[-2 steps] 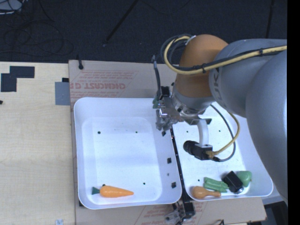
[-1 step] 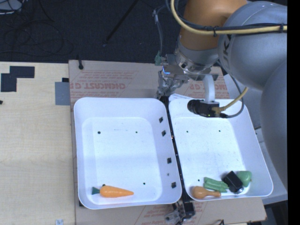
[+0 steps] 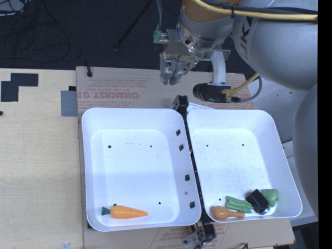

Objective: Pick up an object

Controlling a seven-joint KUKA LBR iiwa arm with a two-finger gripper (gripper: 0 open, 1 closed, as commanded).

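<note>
Gripper (image 3: 171,75) high above bins' (image 3: 93,119) far rim, pointing down; nothing between fingers

Cardboard sheet (image 3: 119,90) under the bins; black cables (image 3: 36,14) behind.

Looks like a robotics lab or test cell, not a home. Shown by a large grey industrial arm with an orange band (image 3: 249,19) bolted in over a pale plywood bench (image 3: 36,154). Two shallow white plastic bins (image 3: 129,119) set side by side on a sheet of brown printed cardboard (image 3: 119,90), joined by black clips. Loose black cables (image 3: 36,35) trailing over dark flooring past the bench's far edge. Plastic toy vegetables (image 3: 127,212) along the bins' near edges.
</note>
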